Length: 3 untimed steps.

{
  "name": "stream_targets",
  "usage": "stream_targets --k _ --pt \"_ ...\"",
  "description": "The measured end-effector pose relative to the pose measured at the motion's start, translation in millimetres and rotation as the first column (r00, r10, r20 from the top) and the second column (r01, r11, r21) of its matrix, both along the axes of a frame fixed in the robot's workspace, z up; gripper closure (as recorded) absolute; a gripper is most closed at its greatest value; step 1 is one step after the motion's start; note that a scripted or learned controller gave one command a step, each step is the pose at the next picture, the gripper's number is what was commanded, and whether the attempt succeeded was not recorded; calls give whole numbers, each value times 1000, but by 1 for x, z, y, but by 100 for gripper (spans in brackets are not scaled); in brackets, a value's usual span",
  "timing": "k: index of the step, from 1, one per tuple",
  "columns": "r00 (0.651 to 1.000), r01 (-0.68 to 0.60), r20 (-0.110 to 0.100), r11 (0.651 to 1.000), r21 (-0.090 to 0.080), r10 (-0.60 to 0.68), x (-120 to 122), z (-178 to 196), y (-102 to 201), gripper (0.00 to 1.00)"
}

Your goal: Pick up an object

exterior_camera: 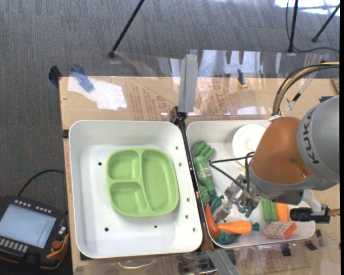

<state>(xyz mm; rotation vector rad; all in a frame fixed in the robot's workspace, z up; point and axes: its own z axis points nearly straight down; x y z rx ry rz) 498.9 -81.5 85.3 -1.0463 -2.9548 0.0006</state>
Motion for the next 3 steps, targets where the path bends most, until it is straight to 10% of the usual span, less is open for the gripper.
stream_targets --k 1,2,3 --pt "996 88 4 996 -2 -88 42 1 -94 0" --pt "999 51 2 999 0 -51 -25 0 -130 0" --pt "987 158 3 987 1 -158 51 0 -63 0"
